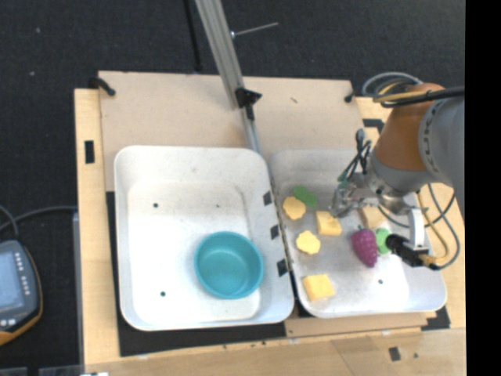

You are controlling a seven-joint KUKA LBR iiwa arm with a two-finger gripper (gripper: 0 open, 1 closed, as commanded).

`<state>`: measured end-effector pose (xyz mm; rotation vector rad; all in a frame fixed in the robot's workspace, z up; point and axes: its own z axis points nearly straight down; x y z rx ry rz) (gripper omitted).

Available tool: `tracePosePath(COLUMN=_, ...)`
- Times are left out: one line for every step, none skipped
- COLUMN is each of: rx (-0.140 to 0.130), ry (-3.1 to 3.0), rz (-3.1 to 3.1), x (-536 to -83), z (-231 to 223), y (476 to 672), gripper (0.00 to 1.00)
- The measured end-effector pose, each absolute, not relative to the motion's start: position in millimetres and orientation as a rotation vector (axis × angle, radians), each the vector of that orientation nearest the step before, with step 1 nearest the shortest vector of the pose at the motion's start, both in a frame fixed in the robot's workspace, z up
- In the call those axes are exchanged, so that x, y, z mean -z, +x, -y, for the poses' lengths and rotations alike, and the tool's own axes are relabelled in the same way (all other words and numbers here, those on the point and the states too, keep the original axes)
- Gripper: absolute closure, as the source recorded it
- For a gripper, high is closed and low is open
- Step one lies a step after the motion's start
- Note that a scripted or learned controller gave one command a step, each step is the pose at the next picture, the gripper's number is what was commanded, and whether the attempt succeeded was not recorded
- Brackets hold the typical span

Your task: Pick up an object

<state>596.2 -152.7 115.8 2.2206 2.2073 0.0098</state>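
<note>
Camera view, from above: we find the grey arm with its orange band [403,135] reaching in from the right, its gripper [350,198] low over the right-hand shallow white bin [415,292]. Whether the jaws are released or clenched, we cannot tell. Just beside them lies a yellow foam block [329,225]; near it are a purple grape-like bunch [364,246], a round yellow piece [293,207], a lobed yellow piece [308,243] and a yellow wedge [318,287]. All rest on the bin floor. We judge nothing lifted yet; grasp and raise remain. The teal plastic bowl [228,265] sits in the left-hand white bin [156,178].
</note>
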Motion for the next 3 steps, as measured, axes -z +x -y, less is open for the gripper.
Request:
tracePosePath(rx=-0.007, ry=2.213, rz=-2.22, x=-179.6, z=149.8, y=597.3, gripper=1.0)
tracePosePath(rx=-0.005, ry=2.216, rz=-2.217, x=-236.6, z=159.0, y=593.0, gripper=1.0)
tracePosePath(rx=-0.005, ry=2.214, rz=-2.221, x=-278.0, z=160.2, y=594.3, gripper=1.0)
